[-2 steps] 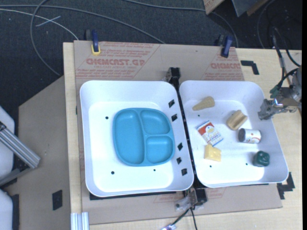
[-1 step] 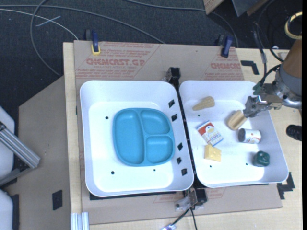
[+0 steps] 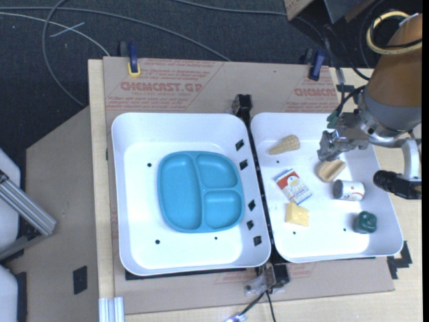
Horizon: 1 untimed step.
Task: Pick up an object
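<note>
My gripper (image 3: 330,154) hangs over the right bin (image 3: 322,247), just above a tan bread-like piece (image 3: 330,171); its tips are close to or touching that piece. Nothing is visibly lifted. Other objects in the right bin: a tan cone-shaped piece (image 3: 285,144) at the upper left, a red, white and blue packet (image 3: 292,185) in the middle, a yellow wedge (image 3: 297,215) below it, a small white can (image 3: 349,190) on its side, and a dark green object (image 3: 365,223) at the lower right.
The left bin (image 3: 134,146) holds a blue divided plate (image 3: 200,190). The grey and orange arm (image 3: 395,79) comes in from the upper right above the right bin's far edge. Black clips (image 3: 241,104) sit along the seam between the bins.
</note>
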Motion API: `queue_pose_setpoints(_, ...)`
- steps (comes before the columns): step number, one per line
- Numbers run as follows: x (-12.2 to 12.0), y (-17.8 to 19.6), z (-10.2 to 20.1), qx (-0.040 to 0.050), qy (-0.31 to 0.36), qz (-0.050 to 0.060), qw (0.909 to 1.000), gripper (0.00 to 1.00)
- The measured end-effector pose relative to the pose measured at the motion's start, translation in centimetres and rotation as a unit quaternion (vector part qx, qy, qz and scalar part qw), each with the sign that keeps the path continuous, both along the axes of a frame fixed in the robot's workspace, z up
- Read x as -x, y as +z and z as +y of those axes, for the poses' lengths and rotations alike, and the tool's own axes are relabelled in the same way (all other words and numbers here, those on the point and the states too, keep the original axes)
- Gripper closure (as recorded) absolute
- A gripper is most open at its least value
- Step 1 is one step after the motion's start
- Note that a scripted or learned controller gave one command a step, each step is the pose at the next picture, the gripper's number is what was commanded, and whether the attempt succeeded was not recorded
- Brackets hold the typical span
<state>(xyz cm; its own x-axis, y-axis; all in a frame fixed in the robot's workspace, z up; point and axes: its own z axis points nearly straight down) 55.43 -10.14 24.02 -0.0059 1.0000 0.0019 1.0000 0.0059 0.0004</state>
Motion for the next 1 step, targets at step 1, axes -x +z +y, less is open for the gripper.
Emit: queue_pose_setpoints(1,0.93,0.31,4.92,-0.0004,-0.001,0.001,1.0000,1.00)
